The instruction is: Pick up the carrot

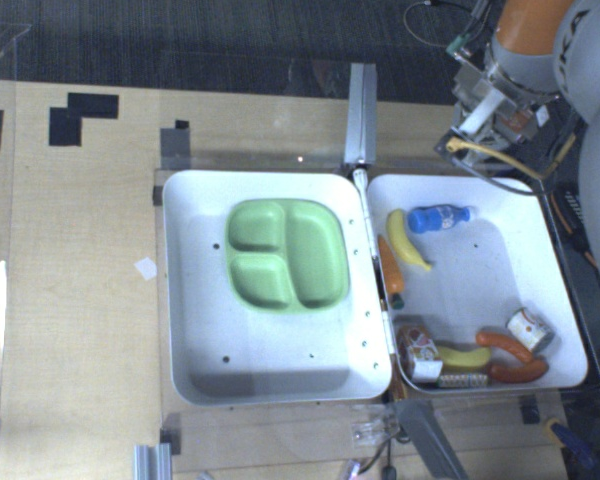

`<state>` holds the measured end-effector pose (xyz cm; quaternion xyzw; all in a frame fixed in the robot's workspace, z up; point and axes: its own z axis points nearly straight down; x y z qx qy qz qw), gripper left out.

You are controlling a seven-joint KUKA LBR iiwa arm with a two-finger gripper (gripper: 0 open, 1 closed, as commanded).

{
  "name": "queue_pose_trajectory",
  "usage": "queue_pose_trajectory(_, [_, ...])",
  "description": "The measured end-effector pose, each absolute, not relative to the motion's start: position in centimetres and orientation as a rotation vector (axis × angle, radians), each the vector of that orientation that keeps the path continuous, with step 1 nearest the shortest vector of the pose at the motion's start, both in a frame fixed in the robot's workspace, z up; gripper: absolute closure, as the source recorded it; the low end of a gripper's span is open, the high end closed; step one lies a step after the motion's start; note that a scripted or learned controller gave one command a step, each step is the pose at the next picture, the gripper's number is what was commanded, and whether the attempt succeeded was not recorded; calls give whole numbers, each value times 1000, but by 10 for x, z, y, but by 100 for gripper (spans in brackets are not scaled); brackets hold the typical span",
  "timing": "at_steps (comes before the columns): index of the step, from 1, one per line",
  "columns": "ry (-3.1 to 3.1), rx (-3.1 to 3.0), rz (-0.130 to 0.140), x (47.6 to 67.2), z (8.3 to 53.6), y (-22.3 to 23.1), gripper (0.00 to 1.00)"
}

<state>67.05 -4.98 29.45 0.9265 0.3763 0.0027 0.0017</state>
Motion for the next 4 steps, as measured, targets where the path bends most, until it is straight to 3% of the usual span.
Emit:
queue_pose_trajectory(2, [1205, 2893, 17, 673, 317, -47, 100])
queue_pose_trajectory(3, [848, 3026, 2, 662, 285, -2, 100])
queue_pose_trajectory(4, [838, 3027, 6, 658, 318, -52, 100])
